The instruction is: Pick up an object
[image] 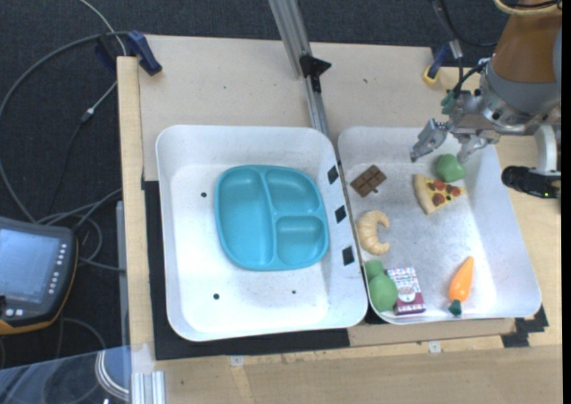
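My gripper [443,145] hangs over the far part of the right bin [500,215], with its fingers spread open. A small green object [450,167] lies just below the fingertips, not gripped. Beside it lies a pizza slice [437,193]. A chocolate piece [368,181] and a croissant [375,230] sit toward the bin's left side. Near the front lie a green pear-like fruit [381,286], a small red-and-white carton [407,291] and an orange carrot [460,281].
The left bin [187,215] holds a blue divided plate [270,217]. A metal pole [290,10] slants up from between the bins. A tablet pendant [31,273] and cables lie off the bench at left.
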You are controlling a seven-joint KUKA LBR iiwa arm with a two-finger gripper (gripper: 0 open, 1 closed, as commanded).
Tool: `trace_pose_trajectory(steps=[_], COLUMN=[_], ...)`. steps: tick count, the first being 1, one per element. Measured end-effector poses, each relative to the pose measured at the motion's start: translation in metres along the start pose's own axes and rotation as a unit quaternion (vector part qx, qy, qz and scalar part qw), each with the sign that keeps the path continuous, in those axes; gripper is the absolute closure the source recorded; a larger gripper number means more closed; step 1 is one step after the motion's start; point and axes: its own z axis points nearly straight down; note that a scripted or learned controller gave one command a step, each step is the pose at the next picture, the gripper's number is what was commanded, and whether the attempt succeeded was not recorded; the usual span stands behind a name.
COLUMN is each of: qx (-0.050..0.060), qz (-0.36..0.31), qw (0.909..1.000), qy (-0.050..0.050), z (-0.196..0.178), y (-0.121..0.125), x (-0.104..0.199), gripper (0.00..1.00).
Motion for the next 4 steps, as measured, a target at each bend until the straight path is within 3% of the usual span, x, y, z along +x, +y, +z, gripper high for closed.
trace_pose_trajectory(steps=[2,3,4], qx=[-0.001,-0.004,-0.007], qz=[0.001,0.0,0.0], qw=[1.0,1.0,1.0], qy=[0.0,0.0,-0.002], z=[0.094,0.08,0.015], y=[0.005,0.006,0.01], x=[-0.014,-0.013,-0.013], gripper=[0.0,1.0,1.0])
